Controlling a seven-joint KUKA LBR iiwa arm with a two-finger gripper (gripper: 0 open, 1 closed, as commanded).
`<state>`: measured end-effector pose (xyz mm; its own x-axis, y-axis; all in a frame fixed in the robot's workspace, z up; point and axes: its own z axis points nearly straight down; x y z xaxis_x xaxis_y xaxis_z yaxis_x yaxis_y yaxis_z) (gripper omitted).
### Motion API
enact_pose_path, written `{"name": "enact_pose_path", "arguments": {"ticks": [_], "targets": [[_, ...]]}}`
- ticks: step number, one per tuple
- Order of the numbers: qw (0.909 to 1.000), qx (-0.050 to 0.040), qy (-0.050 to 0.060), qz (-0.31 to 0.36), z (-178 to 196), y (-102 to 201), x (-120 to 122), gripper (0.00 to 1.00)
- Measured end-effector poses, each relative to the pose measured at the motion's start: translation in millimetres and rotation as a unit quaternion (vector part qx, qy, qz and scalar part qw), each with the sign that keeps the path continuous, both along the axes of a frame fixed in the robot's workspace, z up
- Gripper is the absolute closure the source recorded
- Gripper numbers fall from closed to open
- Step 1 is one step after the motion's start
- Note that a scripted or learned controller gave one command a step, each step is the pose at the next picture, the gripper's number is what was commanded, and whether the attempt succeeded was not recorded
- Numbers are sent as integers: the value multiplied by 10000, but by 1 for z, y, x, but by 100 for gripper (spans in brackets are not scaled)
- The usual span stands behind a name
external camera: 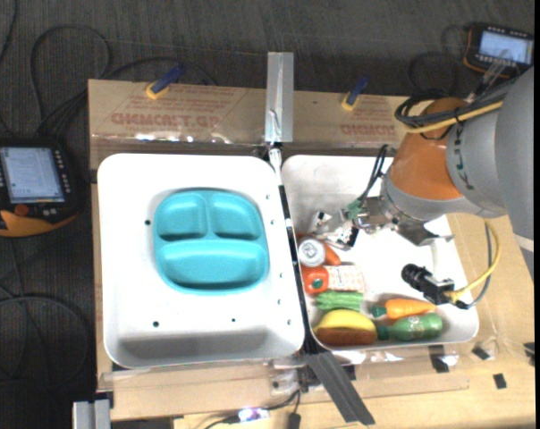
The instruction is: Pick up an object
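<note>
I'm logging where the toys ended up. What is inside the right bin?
The right bin holds a small can, tomato, carton, banana, mango, carrot and green vegetable, all near its front. The arm covers part of the bin's far right.

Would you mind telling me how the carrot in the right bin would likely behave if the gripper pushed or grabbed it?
The carrot looks rounded and tapered, so it may roll or swing round under a push. Its glossy surface suggests hard plastic: probably stiff, light and somewhat slippery. It lies against the green vegetable, near the bin's wall, so fingers may nudge both.
</note>
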<state>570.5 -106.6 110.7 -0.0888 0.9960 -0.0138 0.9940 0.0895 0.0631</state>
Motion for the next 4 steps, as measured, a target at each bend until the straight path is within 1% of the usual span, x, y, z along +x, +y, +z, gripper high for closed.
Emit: {"name": "enact_pose_path", "arguments": {"ticks": [1,2,3,4], "targets": [[9999,12,134,-6,-1,0,53,0],[9998,38,2,-177,0,-24,7,0],[9973,-120,51,721,1,-8,24,0],[9961,-54,148,868,-1,-7,45,0]]}}
